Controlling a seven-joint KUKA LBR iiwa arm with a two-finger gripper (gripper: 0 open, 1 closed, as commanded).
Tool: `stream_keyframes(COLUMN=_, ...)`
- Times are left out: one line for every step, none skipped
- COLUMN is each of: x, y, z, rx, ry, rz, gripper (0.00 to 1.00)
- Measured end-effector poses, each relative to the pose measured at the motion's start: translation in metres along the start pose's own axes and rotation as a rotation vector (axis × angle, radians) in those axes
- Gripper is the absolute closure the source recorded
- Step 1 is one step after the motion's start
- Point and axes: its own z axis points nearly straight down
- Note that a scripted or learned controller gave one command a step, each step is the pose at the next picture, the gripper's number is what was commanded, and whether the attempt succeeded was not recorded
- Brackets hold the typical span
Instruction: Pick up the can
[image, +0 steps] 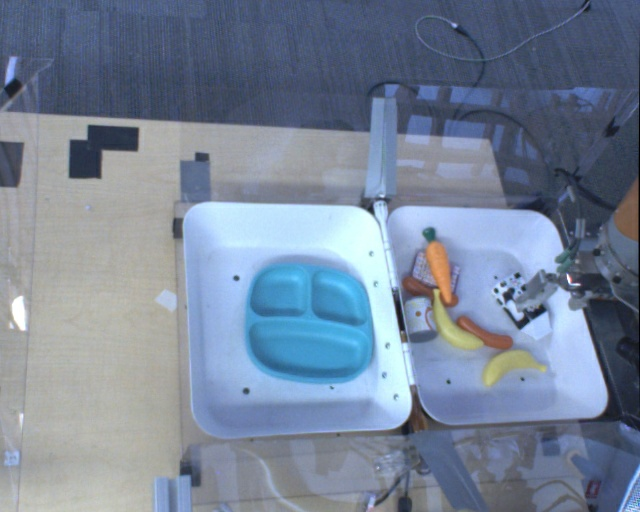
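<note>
Hovering over the right-hand part of the right shallow white bin (575, 395), the grey arm's two-finger gripper (513, 299) sits low among the clutter, and from this slant I cannot tell whether it is released or clenched; nothing shows clearly caught in it. The target, a small grey-and-white metal can (420, 322), is over on the opposite side of that same bin, tucked just beside the wall that divides the two bins, and it looks to be lying on its side, though it is too small to call its long axis with confidence. So the can lies to the view's left of the gripper and slightly nearer the camera, well apart from it. Between them is traffic: a curved yellow toy banana (455, 329) touching or almost touching the can's right side, and a red toy sausage (487, 333) just past it, closer to the gripper. An orange toy carrot with a green top (438, 266) lies above the can, pointing down towards it. A second yellow banana (513, 368) rests nearer the front rim. My read: the pick has not begun, and the reach has to travel leftwards across the banana and sausage, then come down tight against the dividing wall, where there is little room on the can's far side.
</note>
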Motion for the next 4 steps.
stream_keyframes(x=0.022, y=0.009, z=-0.119, rx=-0.005, ry=-0.002, rz=0.134, gripper=0.0)
stream_keyframes(x=0.007, y=-0.045, z=-0.022, rx=0.0, ry=0.0, rz=0.138, gripper=0.0)
stream_keyframes(x=0.026, y=-0.044, z=-0.092, rx=-0.005, ry=-0.002, rz=0.028, gripper=0.0)
stream_keyframes(x=0.024, y=-0.042, z=0.097, rx=-0.01, ry=-0.003, rz=-0.027, gripper=0.0)
